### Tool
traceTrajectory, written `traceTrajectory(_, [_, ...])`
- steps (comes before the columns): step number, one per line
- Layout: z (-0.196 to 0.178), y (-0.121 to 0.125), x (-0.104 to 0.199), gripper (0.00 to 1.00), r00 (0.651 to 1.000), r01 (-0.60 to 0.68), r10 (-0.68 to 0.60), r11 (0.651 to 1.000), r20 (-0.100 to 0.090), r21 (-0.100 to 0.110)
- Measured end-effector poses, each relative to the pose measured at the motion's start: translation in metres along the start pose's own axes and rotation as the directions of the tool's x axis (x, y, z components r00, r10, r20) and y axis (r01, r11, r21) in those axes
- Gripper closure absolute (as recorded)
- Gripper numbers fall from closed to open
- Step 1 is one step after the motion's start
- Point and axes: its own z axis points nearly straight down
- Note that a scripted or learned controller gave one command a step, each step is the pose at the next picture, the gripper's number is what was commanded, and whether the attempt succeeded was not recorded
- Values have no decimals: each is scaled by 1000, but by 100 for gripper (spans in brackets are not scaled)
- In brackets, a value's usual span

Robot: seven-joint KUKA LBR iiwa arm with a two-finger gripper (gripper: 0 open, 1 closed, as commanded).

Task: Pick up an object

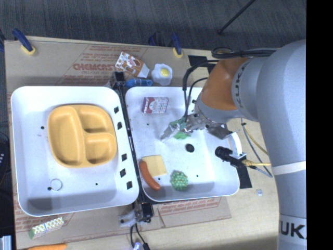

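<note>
You are looking down on a robot test bench in a lab or workshop, not a home. The big grey arm with its orange band reaches over two shallow white bins set side by side on a sheet of printed cardboard, which blue clamps pin to the bench. Loose cables run beside the right bin, and dark carpet lies beyond. The bins hold toy food such as a plastic sausage and a yellow divided tray, test props rather than a meal.
</note>
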Motion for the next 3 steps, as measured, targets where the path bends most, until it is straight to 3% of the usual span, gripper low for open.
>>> traceTrajectory(1, [0,68,-25,0,990,139,-139,990,0,-1])
traceTrajectory(2, [1,84,42,0,994,110,-110,994,-2,1])
traceTrajectory(3, [-101,93,98,0,999,37,-37,999,1,-2])
